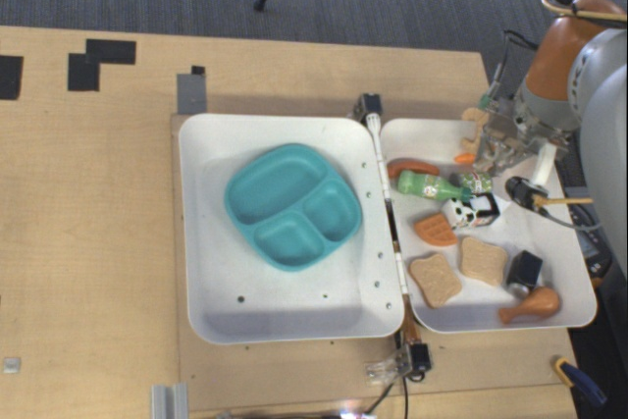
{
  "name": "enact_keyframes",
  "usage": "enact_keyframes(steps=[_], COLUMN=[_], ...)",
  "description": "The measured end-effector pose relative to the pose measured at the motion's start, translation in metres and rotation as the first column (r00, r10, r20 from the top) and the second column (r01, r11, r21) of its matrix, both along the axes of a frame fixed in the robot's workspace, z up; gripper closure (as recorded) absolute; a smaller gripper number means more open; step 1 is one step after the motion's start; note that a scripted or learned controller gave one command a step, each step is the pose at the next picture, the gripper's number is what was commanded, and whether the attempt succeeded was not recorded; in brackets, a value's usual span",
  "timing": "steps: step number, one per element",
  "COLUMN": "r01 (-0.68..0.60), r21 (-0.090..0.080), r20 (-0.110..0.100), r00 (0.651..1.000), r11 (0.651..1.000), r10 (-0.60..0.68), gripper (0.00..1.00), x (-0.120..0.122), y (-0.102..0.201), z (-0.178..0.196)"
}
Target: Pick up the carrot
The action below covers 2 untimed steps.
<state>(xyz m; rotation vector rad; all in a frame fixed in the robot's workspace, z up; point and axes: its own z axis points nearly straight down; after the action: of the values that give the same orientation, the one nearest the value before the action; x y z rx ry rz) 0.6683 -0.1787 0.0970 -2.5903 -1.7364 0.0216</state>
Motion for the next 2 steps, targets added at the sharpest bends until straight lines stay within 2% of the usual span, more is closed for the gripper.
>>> enact_keyframes(steps=[1, 2], r01=[-0.002, -0.007], r21=[0.0, -0.001], r20=[-0.025, -0.009], r00=[1.0, 1.0], r11=[1.0, 1.0], r10=[0.002, 0.007], gripper=[0.0, 1.0], x=[-0.005, -0.001], y=[-0.002, 0.0], z=[-0.004, 0.01])
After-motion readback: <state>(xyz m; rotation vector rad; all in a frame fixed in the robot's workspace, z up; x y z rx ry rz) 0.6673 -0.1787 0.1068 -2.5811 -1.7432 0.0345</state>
